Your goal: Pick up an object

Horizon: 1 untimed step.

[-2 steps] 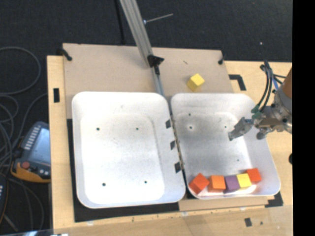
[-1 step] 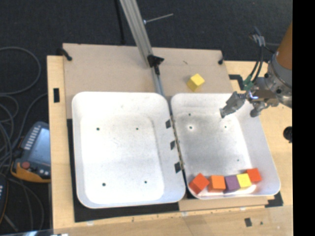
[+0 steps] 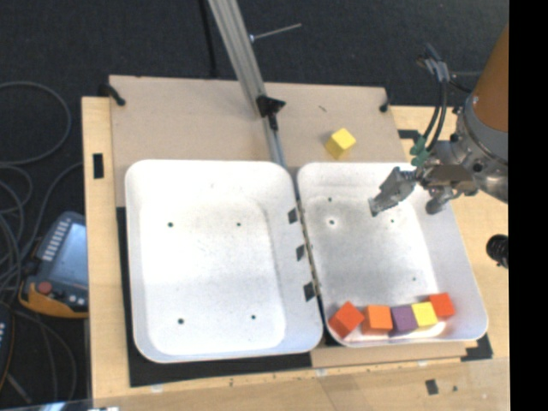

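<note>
Several small blocks line the front wall of the right bin (image 3: 445, 255): a red-orange block (image 3: 347, 318), an orange block (image 3: 378, 317), a purple block (image 3: 402, 318), a yellow block (image 3: 425, 315) and another red-orange block (image 3: 442, 305). A yellow cube (image 3: 340, 142) lies on the bench behind the bins. My gripper (image 3: 392, 192) hangs over the back part of the right bin, well away from the row of blocks, and I see nothing held in it.
The left bin (image 3: 137, 229) sits beside the right one, with dark clips (image 3: 301, 251) along the shared rim. A slanted metal rail (image 3: 244, 58) rises from the back of the bench. Cables and a teach pendant (image 3: 60, 259) lie off to the left.
</note>
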Motion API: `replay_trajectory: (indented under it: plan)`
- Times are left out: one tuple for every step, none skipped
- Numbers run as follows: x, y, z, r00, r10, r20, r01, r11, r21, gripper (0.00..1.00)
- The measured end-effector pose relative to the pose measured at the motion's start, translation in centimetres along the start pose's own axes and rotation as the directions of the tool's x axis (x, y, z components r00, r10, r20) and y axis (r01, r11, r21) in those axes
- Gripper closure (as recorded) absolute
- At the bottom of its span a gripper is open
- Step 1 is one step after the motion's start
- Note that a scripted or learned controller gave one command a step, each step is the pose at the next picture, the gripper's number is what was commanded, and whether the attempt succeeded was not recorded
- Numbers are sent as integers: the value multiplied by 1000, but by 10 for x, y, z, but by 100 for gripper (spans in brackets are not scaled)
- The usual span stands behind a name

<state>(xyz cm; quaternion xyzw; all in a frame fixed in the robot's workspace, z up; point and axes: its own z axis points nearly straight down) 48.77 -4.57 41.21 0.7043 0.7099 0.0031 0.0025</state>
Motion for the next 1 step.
replay_trajectory:
  plan:
    - [70, 2, -52, 1000, -2, 0, 2, 1000, -1, 0]
